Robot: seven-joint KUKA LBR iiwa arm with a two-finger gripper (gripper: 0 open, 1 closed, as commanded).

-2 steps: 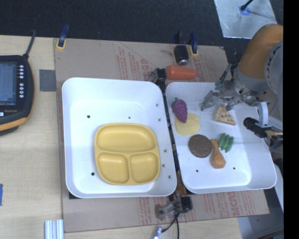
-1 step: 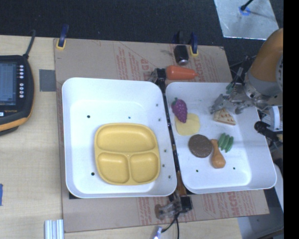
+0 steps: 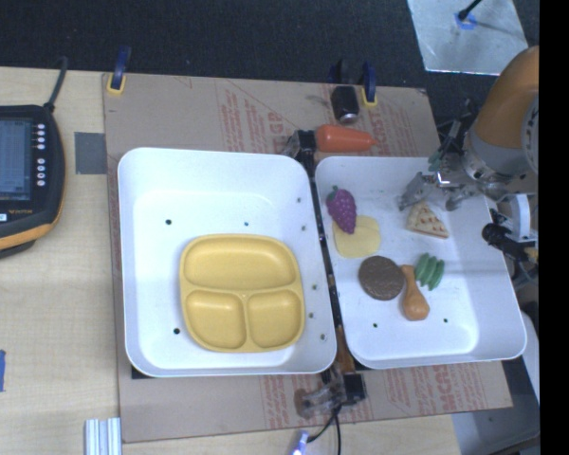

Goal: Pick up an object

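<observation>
Tan wedge, perhaps speckled, beside tool.

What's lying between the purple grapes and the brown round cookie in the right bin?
In the camera view, a flat pale yellow piece lies between the grapes and the brown cookie.

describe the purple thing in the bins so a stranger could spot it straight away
Look at the right-hand white bin, then its upper left corner beside the divider. The purple grape bunch lies there, just above a flat yellow slice. It is the sole purple, knobbly item; nearby pieces are yellow, brown or orange.
</observation>
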